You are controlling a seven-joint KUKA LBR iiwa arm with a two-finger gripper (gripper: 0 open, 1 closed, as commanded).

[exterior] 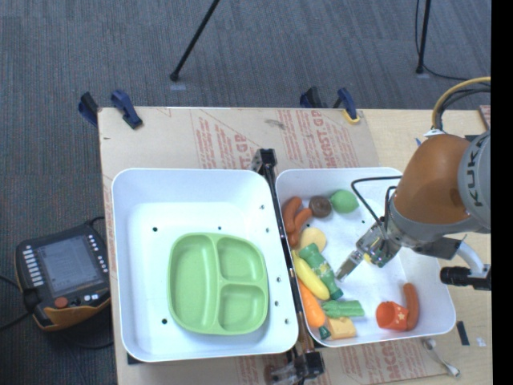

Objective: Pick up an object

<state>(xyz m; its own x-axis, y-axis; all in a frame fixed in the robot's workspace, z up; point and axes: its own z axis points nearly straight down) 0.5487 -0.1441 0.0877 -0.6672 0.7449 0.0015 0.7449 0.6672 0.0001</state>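
White letters "KUK" (474, 175) read down arm's (437, 191) orange band.

You look down on dark grey carpet (96, 38) filling the top and left of the frame, with thin black stand legs (199, 32) slanting across it at upper centre and upper right. The desk (200, 135), covered in red-printed cardboard, is held by blue clamps (126, 107) along its far edge. A handheld control pendant (62, 273) lies on the floor at lower left.
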